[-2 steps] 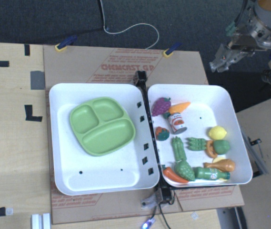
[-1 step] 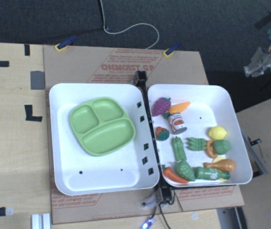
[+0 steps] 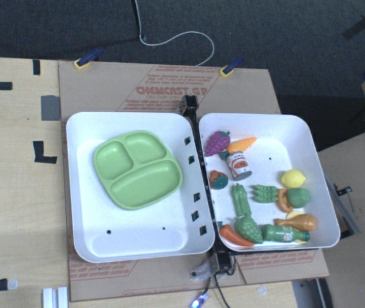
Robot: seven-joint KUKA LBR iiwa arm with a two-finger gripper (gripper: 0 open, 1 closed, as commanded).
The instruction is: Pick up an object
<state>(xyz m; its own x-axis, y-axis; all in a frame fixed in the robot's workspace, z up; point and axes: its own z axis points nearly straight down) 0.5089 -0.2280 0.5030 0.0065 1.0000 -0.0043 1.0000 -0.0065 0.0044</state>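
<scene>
The right bin [image 3: 297, 133] holds several toy foods. Purple grapes [image 3: 217, 142] lie at its upper left beside an orange carrot [image 3: 243, 144] and a small red and white can [image 3: 238, 164]. A yellow lemon [image 3: 293, 178] and a green ball-shaped fruit [image 3: 299, 197] sit at the right. Green vegetables [image 3: 240, 199] lie in the middle, with a green bottle [image 3: 283, 234] and a brown drumstick [image 3: 299, 221] along the near wall. A small red and green piece [image 3: 218, 179] rests near the divider.
The left bin [image 3: 86, 236] holds a green divided plate [image 3: 138, 169]. Both bins stand on a cardboard sheet [image 3: 163, 85] clipped at its far corners. A white cable [image 3: 169, 40] loops over the dark floor beyond.
</scene>
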